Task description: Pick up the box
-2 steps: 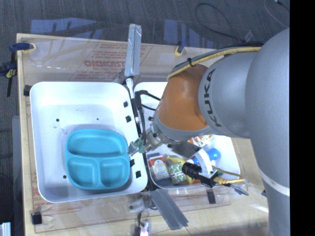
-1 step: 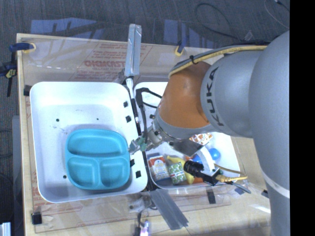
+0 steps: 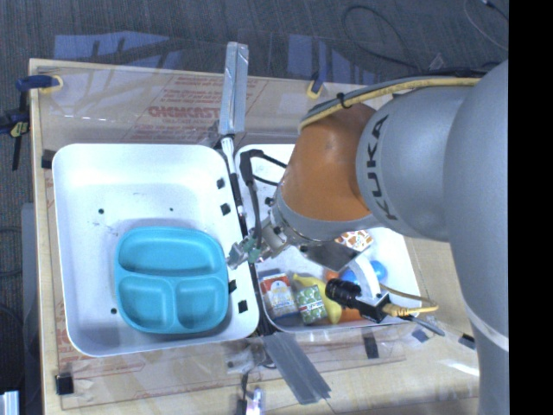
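The arm [image 3: 432, 145] fills my view's right, its orange band [image 3: 324, 171] over the right bin [image 3: 268, 158]. The gripper [image 3: 244, 249] sits low at the divide between the bins; I cannot tell whether it is open or closed. The small red-and-white box [image 3: 278, 294] lies in the right bin's near left corner, beside a green packet [image 3: 309, 301]. A blue divided tray [image 3: 173, 279] rests in the left bin [image 3: 69, 232].

On the desk [image 3: 104, 102], two white bins: the 9 o'clock bin [image 3: 78, 232] and the 3 o'clock bin [image 3: 395, 245]. One blue tray [image 3: 173, 279], three compartments. One small box [image 3: 278, 294], one green packet [image 3: 309, 301], one white-and-blue item [image 3: 370, 271], one orange-and-white wrapper [image 3: 354, 240].
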You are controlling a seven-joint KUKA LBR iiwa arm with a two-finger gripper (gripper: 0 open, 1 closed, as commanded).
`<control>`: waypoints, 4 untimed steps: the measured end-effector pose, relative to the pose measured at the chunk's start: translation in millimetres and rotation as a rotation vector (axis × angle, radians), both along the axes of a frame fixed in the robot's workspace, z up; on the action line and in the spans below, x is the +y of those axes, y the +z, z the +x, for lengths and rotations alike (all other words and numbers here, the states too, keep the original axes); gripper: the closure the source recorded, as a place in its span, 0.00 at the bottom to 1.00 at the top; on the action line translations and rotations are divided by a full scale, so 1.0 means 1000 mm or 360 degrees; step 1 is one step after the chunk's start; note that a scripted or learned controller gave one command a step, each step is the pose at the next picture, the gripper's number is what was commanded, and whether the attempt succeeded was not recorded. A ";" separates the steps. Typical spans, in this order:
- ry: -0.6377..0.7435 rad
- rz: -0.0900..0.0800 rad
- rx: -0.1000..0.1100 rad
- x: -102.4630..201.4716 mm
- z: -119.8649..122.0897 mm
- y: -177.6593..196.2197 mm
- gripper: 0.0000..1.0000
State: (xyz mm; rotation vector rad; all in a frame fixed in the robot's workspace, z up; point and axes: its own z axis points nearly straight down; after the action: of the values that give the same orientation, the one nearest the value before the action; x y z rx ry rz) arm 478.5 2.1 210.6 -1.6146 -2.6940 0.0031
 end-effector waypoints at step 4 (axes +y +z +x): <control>-0.0514 -0.0001 0.0002 0.075 -0.002 0.040 1.00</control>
State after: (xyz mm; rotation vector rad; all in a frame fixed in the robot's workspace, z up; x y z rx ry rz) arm 476.0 76.7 250.4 -2.0261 -2.3983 0.0047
